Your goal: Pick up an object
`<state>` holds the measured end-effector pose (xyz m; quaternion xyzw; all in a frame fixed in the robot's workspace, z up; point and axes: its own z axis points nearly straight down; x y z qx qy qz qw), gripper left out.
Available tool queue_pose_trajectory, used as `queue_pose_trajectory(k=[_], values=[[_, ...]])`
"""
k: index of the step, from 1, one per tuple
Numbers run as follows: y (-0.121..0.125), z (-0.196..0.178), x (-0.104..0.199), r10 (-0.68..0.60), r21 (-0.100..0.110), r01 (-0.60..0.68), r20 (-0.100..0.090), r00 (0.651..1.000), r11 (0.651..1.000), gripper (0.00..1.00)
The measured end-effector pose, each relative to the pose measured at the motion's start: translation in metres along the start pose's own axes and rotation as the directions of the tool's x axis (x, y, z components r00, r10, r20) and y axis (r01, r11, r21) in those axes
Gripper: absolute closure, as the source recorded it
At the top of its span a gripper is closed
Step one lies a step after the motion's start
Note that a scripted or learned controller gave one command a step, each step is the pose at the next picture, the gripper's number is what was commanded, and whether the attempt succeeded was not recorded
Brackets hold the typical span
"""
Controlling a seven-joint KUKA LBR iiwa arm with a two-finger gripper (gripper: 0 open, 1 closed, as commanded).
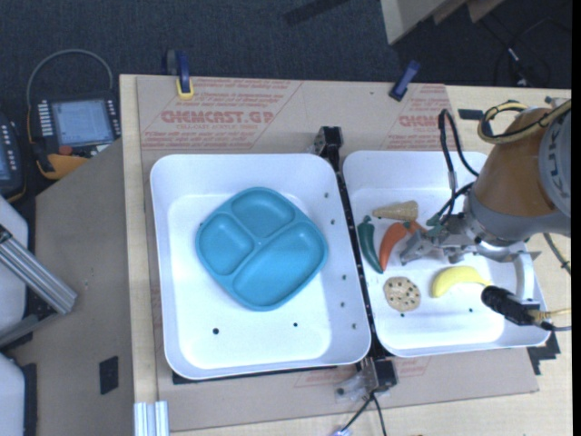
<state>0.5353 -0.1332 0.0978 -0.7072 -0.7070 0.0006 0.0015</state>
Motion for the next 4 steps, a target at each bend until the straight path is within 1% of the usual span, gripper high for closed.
queue_pose_trajectory(k=[1, 2, 3, 4], values=[[0.0, 0.014, 0.0, 0.0, 0.001, 0.0, 0.0, 1.0, 1.0, 0.0], [0.0, 0.003, 0.0, 0.001, -0.003, -0.001, 0.001, 1.0, 1.0, 1.0], [0.004, -0.061, 0.0, -0.002, -0.01, 0.002, 0.004, 1.0, 1.0, 1.0], [0.005, -0.115, 0.0, -0.002, -0.01, 0.002, 0.004, 1.0, 1.0, 1.0]])
